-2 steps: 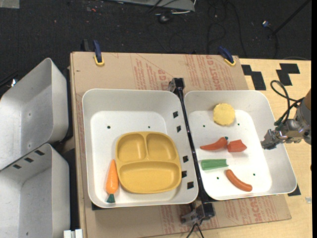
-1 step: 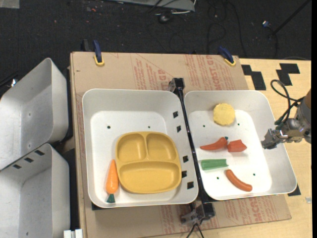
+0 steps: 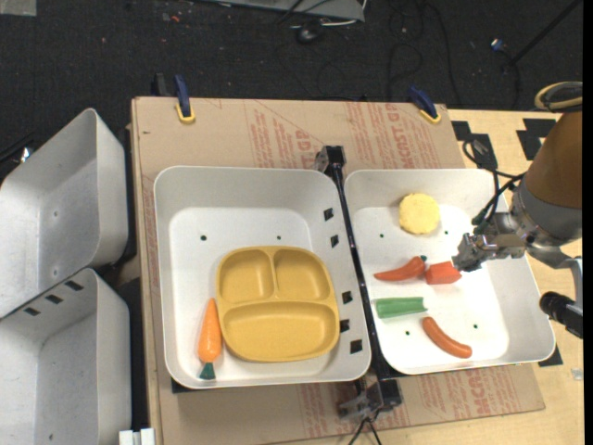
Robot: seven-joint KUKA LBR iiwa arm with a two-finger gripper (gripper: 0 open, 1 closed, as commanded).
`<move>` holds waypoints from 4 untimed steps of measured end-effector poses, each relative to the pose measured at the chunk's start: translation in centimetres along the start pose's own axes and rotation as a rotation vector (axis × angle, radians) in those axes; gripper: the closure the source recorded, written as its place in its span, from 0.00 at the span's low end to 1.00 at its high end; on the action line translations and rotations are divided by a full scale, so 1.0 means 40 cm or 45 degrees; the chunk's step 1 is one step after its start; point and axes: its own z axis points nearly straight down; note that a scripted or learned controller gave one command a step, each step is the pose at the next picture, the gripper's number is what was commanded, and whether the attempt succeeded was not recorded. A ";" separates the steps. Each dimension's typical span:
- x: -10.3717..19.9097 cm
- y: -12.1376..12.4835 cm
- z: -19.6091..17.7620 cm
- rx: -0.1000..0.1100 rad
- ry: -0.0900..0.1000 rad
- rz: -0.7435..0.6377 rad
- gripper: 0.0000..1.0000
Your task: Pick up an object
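Red pepper (image 3: 413, 269) — slim, curved, green-stemmed — lies touching the claw (image 3: 468, 254).

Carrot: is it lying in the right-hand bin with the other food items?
No. The carrot lies in the left bin, beside the yellow divided tray on its left.

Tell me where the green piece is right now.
The green piece lies in the right bin, near its left wall, between the red pepper and the sausage.
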 end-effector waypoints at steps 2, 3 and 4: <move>0.276 0.077 -0.039 -0.002 0.000 -0.001 1.00; 0.403 0.148 -0.056 -0.004 0.000 -0.001 1.00; 0.516 0.181 -0.034 -0.001 -0.001 0.001 1.00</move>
